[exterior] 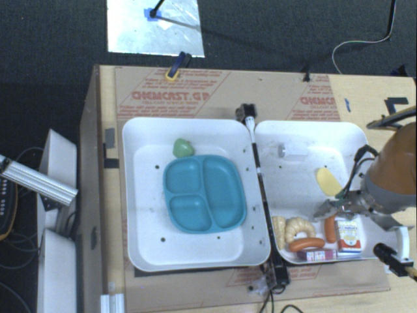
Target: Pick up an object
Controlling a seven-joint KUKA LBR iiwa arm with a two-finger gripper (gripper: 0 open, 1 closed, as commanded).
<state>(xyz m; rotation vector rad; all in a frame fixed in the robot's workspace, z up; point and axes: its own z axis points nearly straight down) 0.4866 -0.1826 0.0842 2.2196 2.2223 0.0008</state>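
While food crowds the right bin's (306, 132) near edge, the hand (340, 205) hovers there, its spread unclear.

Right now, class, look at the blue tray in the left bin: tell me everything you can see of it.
The blue tray is a teal, smooth, plastic-looking plate with rounded corners, divided by raised ridges into three compartments: two toward the left and one long one on the right. All three look bare. It lies flat on the floor of the left bin, turned slightly askew to the bin's walls. A small green object sits at its upper left rim, touching or nearly touching it. Nothing else touches the tray.
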